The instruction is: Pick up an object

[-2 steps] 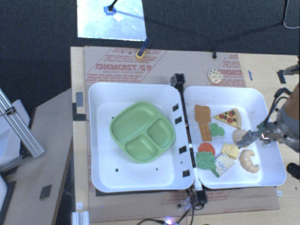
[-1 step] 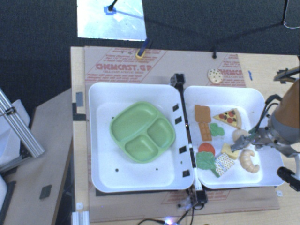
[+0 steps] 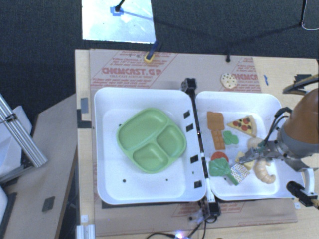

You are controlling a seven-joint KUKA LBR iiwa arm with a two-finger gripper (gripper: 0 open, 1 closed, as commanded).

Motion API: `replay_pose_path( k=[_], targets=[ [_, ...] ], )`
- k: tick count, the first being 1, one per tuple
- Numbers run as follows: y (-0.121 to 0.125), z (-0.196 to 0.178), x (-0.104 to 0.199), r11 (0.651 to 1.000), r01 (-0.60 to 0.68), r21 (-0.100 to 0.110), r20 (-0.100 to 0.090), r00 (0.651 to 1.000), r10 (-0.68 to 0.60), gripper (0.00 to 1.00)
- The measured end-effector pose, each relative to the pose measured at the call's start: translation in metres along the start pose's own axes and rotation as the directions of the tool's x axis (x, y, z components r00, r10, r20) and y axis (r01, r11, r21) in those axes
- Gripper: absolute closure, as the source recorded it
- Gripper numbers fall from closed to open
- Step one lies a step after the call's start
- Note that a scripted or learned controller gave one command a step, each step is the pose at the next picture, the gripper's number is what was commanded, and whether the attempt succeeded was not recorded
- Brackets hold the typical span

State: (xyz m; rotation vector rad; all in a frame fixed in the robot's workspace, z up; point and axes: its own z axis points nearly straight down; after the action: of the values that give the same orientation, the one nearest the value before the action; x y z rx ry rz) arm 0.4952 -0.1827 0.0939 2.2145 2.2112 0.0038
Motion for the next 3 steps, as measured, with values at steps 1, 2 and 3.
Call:
replay_pose_path(
  k=[1,2,3],
  targets=[
    [0.005,-0.015,-0.003,1.0,0.0,-0.017,0.008,1.0,0.0,1.0],
    [0.002,-0.06,0.0,1.0,0.005,0.006,-0.005,1.0,-0.005,1.0],
    [0.01,-0.117,-0.009,1.0,0.005,0.003,-0.004,1.0,-0.005,1.0]
  ],
)
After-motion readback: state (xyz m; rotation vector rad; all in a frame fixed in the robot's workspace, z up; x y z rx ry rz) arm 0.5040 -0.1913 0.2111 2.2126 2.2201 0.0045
